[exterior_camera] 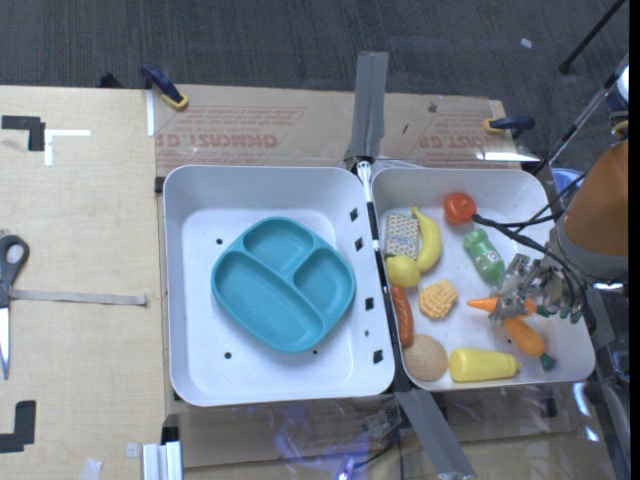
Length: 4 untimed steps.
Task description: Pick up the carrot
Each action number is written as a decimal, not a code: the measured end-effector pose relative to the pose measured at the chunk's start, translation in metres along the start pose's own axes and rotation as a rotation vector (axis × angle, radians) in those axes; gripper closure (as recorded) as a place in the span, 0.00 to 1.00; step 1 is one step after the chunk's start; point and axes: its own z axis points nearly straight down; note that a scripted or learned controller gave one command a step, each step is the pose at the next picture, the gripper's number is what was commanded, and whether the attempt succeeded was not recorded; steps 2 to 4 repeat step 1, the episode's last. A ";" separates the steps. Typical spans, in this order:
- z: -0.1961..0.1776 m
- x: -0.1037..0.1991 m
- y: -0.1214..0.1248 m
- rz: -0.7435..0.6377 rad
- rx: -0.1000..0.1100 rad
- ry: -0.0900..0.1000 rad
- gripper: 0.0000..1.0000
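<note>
The carrot [526, 337] lies in the right bin [520, 180] near its right wall, orange and stubby, with a green end [547, 361] pointing to the front right. A thinner orange pointed piece [482, 305] pokes out to the left from under the gripper; I cannot tell whether it belongs to the same carrot. My gripper [518, 293] hangs low over the bin, right above the carrot's upper left end and the orange tip. Wrist parts and cables hide the place where it meets them.
The right bin also holds a tomato [459, 207], green bottle [486, 254], banana [429, 240], lemon [402, 270], sponge-like block [402, 233], corn piece [438, 299], sausage [403, 317], potato [425, 357] and yellow squash [482, 365]. A blue divided plate [284, 284] sits in the left bin [190, 298].
</note>
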 end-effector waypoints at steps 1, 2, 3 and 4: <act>-0.049 -0.001 0.039 -0.039 0.000 0.006 1.00; -0.049 -0.001 0.039 -0.039 0.000 0.006 1.00; -0.049 -0.001 0.039 -0.039 0.000 0.006 1.00; -0.049 -0.001 0.039 -0.039 0.000 0.006 1.00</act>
